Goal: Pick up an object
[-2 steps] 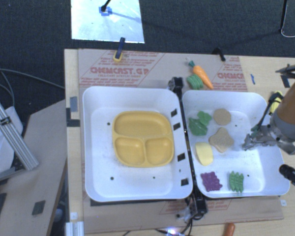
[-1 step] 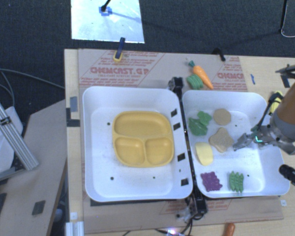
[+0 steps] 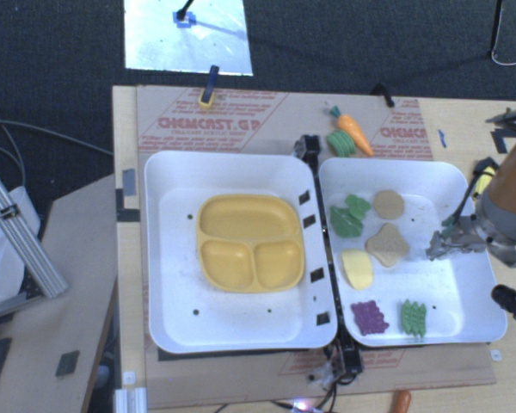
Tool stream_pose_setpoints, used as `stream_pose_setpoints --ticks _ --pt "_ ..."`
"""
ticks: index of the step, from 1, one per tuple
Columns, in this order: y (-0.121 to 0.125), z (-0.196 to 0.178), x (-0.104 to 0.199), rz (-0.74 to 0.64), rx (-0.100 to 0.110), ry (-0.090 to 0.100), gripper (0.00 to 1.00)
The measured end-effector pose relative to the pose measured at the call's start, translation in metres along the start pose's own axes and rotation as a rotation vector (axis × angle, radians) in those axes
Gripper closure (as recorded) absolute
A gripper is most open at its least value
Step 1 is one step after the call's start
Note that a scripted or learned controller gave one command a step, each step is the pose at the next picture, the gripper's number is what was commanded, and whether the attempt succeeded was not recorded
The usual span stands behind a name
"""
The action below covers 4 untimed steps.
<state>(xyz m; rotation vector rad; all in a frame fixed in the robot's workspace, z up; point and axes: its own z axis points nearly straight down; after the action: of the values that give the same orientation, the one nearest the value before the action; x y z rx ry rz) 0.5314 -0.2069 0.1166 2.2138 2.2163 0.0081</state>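
Smooth white plastic bins (image 3: pixel 241 166) hold a matt yellow plastic tray (image 3: pixel 249 241).

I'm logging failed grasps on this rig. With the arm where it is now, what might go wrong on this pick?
1. The tool sits over bare bin floor beside the tan star-shaped piece, so closing here would likely grab nothing.
2. The tan piece, yellow piece and green leafy toy lie close together; reaching in may nudge a neighbour.
3. The pieces look flat, so they may slip.

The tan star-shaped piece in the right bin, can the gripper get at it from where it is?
Probably yes. The gripper sits low in the right bin, just right of the tan star-shaped piece, with bare bin floor between them and nothing stacked on it.
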Motion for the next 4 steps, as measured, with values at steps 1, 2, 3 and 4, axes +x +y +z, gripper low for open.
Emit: stream_pose_setpoints --ticks 1,2,3,4 --pt "-0.018 0.034 0.001 0.001 0.011 0.003 1.0" --pt "0.023 0.018 0.001 -0.004 0.004 0.001 1.0" --pt "-0.048 0.033 0.0 0.004 0.014 0.004 1.0" --pt "-0.003 0.013 0.001 -0.005 0.003 0.0 1.0"
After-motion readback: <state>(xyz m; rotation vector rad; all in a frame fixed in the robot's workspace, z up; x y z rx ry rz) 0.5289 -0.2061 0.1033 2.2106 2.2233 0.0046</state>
